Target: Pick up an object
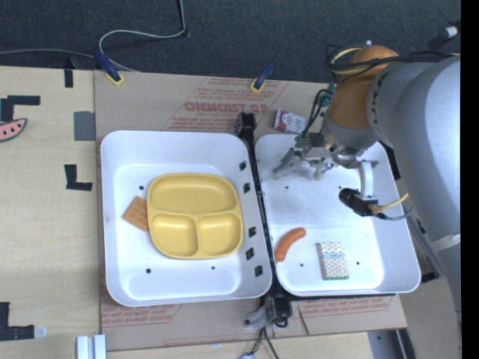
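My gripper [301,169] hangs over the far left part of the right bin [389,275], just above its floor. Its two metal fingers [283,166] stand spread apart with nothing between them, so it is open. An orange sausage-shaped toy [290,243] lies nearer the front of the same bin, well below the gripper. A small patterned box [333,260] lies to the right of the toy. In the left bin [127,275] sits a yellow divided plate [196,214], with a brown cracker-like piece [135,214] poking out from under its left edge.
The grey arm with its orange band [352,103] covers the right bin's far right side. A black fitting with a yellow cable [359,200] hangs beneath the arm. A small packet [288,120] lies on the cardboard behind the bins. A black divider [253,193] separates the bins.
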Tool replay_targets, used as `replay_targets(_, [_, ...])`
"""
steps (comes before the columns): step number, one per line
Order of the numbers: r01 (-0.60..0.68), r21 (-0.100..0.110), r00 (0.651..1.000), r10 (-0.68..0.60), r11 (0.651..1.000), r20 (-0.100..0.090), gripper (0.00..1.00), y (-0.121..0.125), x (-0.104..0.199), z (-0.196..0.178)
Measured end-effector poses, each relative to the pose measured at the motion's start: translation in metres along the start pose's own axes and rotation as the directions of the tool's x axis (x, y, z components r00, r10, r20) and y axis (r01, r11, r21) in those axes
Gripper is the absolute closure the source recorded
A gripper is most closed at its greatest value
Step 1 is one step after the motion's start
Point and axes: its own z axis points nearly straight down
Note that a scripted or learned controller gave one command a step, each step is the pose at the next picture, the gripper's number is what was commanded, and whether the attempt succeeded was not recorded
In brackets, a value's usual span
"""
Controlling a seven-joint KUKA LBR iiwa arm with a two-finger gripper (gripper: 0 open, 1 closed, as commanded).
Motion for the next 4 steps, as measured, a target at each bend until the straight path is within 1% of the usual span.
replay_targets(1, [-0.003,0.001,1.0,0.003,1.0,0.0,0.0,0.025,0.006,0.02])
replay_targets(2, [-0.001,0.0,1.0,0.001,1.0,0.002,1.0,0.025,0.006,0.01])
replay_targets(3, [-0.001,0.001,1.0,0.001,1.0,0.002,0.0,0.025,0.006,0.01])
replay_targets(4, [-0.001,0.002,1.0,0.001,1.0,0.002,1.0,0.025,0.006,0.001])
